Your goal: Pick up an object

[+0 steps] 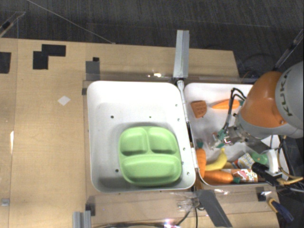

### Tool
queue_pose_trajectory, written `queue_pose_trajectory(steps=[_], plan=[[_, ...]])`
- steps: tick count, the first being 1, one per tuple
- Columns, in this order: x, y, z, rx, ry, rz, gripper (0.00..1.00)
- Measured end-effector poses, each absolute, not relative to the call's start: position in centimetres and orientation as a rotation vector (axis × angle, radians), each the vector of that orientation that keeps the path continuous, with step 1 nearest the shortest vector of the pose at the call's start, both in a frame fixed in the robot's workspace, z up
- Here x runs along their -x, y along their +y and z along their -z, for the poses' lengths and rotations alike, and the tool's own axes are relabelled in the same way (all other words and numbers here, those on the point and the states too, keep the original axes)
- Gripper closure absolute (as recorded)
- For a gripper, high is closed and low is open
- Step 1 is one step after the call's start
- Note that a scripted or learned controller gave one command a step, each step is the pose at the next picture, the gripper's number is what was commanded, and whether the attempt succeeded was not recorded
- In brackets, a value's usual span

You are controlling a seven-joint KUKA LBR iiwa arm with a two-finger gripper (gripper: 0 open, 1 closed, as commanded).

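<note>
Toy food in the right bin

The gripper [223, 137] hangs above a smooth, curved yellow banana [216, 161]; its grip cannot be told.

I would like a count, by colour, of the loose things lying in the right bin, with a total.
Orange: 4 (carrot, waffle-like piece, one at the left wall, one at the front)
Yellow: 1 (banana)
Green: 1 (piece)
Mixed colours: 1 (packet)
Total: 7 that I can tell apart
</note>
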State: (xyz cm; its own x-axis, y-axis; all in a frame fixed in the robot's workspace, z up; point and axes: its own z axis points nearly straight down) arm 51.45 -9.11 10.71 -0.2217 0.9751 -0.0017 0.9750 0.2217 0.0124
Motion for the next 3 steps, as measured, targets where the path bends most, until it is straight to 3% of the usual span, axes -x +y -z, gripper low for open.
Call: queue_pose_trajectory(steps=[1, 2, 3], plan=[[-51.7, -9.0, -11.8, -1.950, 2.446, -0.019, 1.00], [-56.6, -5.2, -21.6, -2.138, 2.296, -0.005, 1.00], [-60.2, -5.4, -25.5, -2.342, 2.089, -0.003, 1.00]])
